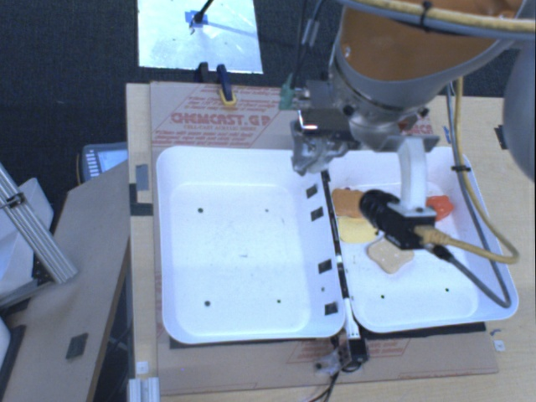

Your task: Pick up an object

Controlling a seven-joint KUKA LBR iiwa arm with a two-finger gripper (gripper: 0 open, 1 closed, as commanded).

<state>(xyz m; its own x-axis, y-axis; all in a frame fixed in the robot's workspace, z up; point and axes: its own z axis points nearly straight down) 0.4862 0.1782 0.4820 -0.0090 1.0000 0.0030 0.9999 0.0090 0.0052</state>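
Two shallow white bins are set side by side on the bench. The left bin (234,325) carries no items; the right bin (435,312) holds a small cluster at its far-left part, close to the dividing wall. Within the cluster are noted an orange piece (346,201), a pale yellow flat piece (356,231), a tan toast-like slice (390,256) nearest the viewer, and a red-orange piece (441,205) to the right.

The gripper (311,159) is seen above the far end of the divider, just beyond the cluster. Its opening cannot be told, and nothing is seen held in it.

The pieces are judged light, small and probably stiff, perhaps toy food. The flat ones offer little height, so an edge grip across the narrow width is advised; the tan slice lies most exposed and is judged the easiest target.
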